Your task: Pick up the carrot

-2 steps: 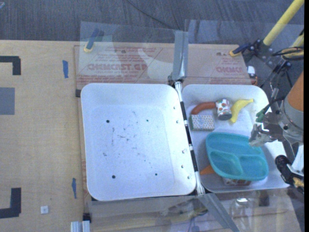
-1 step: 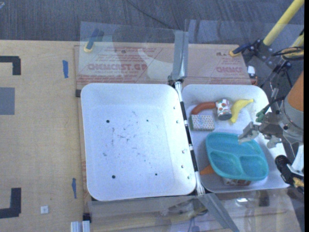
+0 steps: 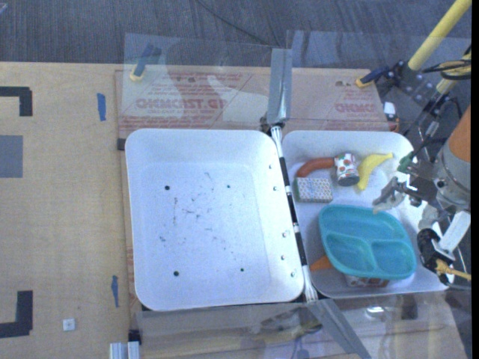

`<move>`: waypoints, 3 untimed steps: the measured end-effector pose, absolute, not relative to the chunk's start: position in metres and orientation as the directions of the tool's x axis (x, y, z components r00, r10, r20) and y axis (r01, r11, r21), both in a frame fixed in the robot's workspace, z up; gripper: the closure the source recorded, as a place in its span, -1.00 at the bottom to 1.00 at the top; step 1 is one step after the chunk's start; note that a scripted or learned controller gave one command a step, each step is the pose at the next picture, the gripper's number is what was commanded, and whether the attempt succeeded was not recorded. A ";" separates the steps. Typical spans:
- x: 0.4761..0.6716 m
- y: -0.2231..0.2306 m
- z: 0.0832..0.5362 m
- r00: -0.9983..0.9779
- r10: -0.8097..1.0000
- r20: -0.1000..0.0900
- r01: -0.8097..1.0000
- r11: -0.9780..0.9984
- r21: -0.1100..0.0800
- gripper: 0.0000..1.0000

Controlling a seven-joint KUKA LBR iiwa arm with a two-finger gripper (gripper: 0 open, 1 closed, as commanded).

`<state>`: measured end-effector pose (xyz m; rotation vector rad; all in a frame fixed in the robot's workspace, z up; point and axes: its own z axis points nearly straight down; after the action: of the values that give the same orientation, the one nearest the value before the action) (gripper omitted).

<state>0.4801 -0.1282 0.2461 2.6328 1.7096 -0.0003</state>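
Observation:
The carrot (image 3: 313, 165), an orange-red tapered piece, lies at the back left of the right bin (image 3: 299, 142), next to a small printed can (image 3: 346, 169). My gripper (image 3: 391, 194) hangs over the right side of that bin, above the far right edge of a teal divided plate (image 3: 368, 242). It is well to the right of the carrot, open, with nothing between its fingers. A small orange tip (image 3: 320, 262) pokes out from under the plate's left edge; I cannot tell what it is.
A yellow banana (image 3: 373, 169) lies right of the can, between carrot and gripper. A speckled block (image 3: 314, 190) sits just in front of the carrot. Something reddish (image 3: 367, 280) shows under the plate's front. The left bin (image 3: 135, 223) stands alongside, with a metal divider (image 3: 280, 88) behind.

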 end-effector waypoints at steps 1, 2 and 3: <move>0.523 -0.106 0.186 0.576 0.818 -0.002 0.818 -0.576 -0.004 -1.00; 0.496 -0.098 0.114 0.360 0.933 0.002 0.933 -0.360 0.007 -1.00; 0.600 -0.153 0.091 0.474 0.881 -0.001 0.881 -0.474 -0.004 -1.00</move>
<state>0.5999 -0.1528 0.0909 2.6995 1.6133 -0.0044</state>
